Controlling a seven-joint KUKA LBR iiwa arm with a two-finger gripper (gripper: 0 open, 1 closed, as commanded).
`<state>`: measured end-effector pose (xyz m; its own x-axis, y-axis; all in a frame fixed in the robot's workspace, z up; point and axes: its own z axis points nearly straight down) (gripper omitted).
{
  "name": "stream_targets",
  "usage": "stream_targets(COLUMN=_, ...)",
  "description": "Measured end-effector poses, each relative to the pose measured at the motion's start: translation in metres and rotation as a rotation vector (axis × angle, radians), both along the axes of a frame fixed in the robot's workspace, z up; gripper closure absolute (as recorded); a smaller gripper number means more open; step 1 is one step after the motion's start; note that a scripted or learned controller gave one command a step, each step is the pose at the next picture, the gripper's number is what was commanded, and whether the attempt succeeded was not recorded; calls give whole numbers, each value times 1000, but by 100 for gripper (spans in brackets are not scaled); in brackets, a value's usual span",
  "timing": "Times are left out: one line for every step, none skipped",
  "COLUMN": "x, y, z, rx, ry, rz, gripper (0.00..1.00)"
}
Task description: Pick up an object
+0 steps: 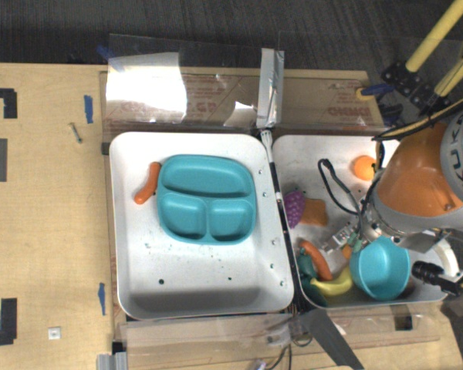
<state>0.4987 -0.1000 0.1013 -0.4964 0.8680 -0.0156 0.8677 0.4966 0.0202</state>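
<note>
Over the right bin [324,146], the pincer [353,236], grip state untellable, nears the blue bowl [380,268].

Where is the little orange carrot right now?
The orange carrot lies in the left bin, touching the upper-left edge of the teal divided plate.

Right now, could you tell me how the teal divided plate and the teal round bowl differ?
The teal divided plate lies in the left white bin; the teal round bowl sits in the right white bin, beside the arm. The plate is wide, shallow and split into three compartments; the bowl is smaller, deeper and has a single hollow. An orange carrot-like piece lies beside the plate; a yellow banana lies by the bowl. Both share the same teal colour.
</note>
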Motion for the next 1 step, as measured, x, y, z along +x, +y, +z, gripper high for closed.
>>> stream_targets(x=10, y=60, z=136, rx=6, ry=13, rz=-107, gripper=100)
